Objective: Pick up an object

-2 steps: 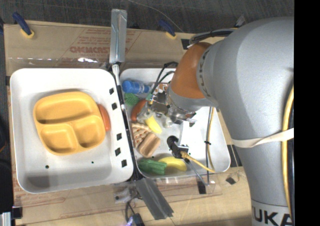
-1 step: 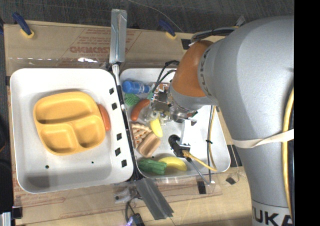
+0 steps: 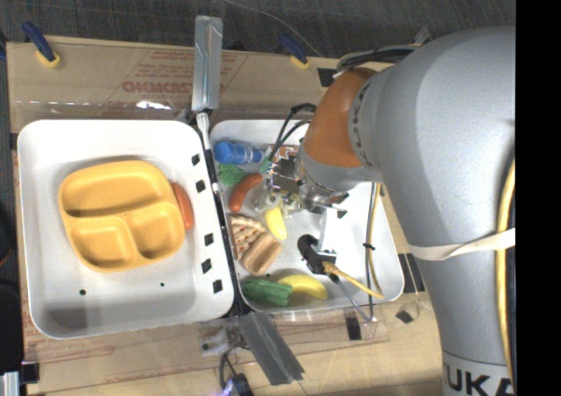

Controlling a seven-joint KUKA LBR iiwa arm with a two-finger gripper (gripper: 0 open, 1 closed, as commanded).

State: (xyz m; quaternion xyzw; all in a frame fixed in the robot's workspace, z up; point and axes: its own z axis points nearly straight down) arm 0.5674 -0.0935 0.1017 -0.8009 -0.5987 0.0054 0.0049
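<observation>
The pincer (image 3: 279, 197), its state impossible to tell, hangs over a small yellow toy (image 3: 275, 224) that looks light, rigid and slick, best pinched across its narrow middle.

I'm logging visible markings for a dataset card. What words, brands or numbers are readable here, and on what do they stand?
"UKA": white letters on the arm's grey base, cut off at the frame's bottom edge; likely part of a longer brand name.
Red print on the cardboard sheet behind the bins: too blurred to read.
Nothing else legible.
</observation>
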